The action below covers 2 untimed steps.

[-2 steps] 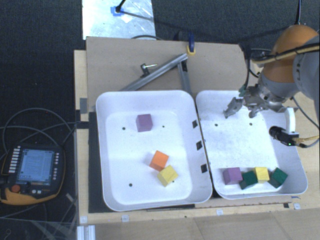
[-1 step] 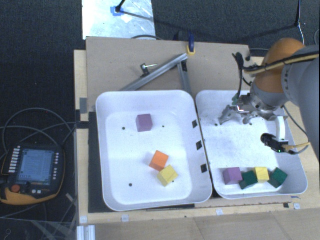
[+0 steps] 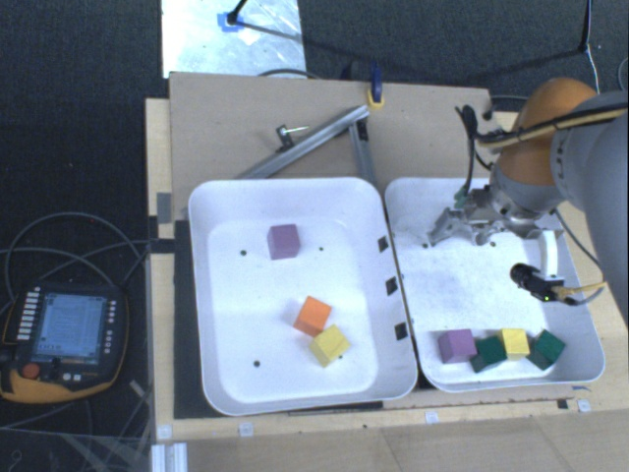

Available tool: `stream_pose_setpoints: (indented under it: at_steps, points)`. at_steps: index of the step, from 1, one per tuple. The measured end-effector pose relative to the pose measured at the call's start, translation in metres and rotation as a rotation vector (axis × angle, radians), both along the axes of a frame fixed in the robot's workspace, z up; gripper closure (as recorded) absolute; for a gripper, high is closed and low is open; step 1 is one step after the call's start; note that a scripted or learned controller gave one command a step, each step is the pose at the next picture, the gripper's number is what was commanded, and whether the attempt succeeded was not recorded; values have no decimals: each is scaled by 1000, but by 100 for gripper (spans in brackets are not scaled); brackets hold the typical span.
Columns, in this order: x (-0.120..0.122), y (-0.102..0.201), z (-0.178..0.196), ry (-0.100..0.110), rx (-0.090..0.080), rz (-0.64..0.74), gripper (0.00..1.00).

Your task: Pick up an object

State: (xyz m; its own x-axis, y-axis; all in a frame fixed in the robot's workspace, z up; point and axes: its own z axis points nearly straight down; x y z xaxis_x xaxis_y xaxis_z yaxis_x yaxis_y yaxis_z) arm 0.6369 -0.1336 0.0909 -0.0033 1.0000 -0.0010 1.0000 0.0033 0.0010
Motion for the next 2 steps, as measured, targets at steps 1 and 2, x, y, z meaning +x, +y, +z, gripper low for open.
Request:
stream_pose_setpoints:
  at_steps: [1, 2]
  points:
    - [1, 0, 12, -4, 0, 2, 100]
    - [-1, 0, 57, -6, 0, 0, 100]
